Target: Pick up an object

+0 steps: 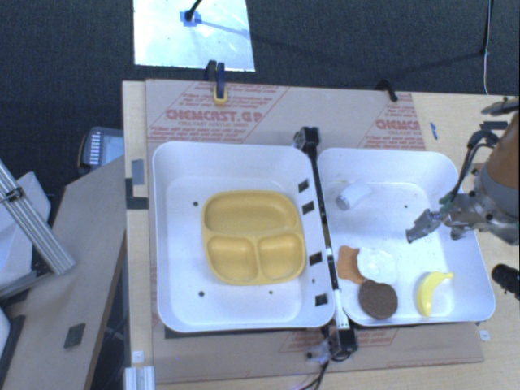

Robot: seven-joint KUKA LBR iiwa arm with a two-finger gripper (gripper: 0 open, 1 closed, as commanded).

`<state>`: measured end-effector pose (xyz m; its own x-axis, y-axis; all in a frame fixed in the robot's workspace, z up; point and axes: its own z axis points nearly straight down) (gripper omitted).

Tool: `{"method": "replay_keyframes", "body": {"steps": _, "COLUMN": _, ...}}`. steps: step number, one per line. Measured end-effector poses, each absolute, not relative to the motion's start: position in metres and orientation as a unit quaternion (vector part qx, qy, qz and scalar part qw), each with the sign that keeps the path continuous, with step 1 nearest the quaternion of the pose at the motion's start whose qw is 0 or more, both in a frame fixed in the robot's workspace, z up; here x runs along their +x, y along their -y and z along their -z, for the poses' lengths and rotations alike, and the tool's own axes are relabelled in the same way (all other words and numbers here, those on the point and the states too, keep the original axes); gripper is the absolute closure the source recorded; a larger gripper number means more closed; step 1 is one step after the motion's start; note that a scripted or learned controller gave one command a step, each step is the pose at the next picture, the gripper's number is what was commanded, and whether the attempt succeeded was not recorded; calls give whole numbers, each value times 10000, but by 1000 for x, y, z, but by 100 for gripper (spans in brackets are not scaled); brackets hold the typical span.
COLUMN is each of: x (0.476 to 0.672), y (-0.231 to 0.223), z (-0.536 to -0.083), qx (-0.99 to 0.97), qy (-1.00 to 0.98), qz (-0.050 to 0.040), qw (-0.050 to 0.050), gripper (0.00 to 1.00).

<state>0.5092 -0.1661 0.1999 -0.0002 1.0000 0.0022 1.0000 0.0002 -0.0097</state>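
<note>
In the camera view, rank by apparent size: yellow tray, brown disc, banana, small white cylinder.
1. yellow tray
2. brown disc and banana, too alike to separate
3. small white cylinder

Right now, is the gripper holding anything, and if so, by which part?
Nothing is held. The gripper hangs over a bare part of the right bin, apart from the banana, the brown disc and the white cylinder.
</note>
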Motion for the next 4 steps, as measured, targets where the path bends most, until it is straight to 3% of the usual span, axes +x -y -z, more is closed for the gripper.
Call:
{"method": "replay_keyframes", "body": {"steps": 1, "x": 512, "y": 166, "z": -205, "qx": -7060, "qy": 7082, "qz": 2, "qw": -3, "gripper": 0}}
{"method": "replay_keyframes", "body": {"steps": 3, "x": 511, "y": 162, "z": -90, "qx": -7068, "qy": 7074, "qz": -4, "qw": 14, "gripper": 0}}
{"method": "replay_keyframes", "body": {"steps": 4, "x": 512, "y": 163, "z": -103, "qx": -7065, "qy": 7078, "qz": 4, "qw": -9, "gripper": 100}}
